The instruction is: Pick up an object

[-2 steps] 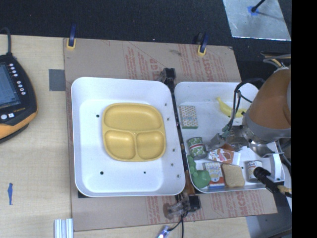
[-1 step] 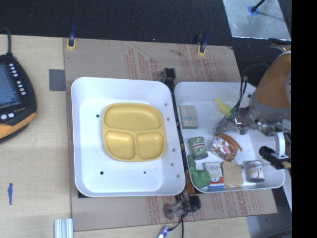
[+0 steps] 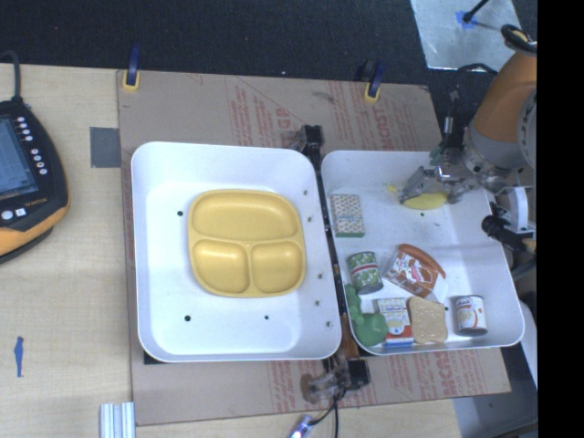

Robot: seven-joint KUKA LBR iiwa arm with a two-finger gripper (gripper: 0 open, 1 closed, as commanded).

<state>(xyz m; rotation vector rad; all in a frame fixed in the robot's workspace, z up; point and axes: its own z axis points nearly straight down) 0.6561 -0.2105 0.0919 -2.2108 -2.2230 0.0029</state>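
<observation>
Gripper (image 3: 429,188) sits low over the yellow piece (image 3: 425,201) at the right bin's (image 3: 484,245) far end, fingers spread astride it, apparently. Centre yourself, then clench before lifting.

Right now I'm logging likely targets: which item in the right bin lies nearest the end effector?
The yellow banana-like piece, directly under the end effector at the bin's far end. The other items sit toward the near end.
</observation>
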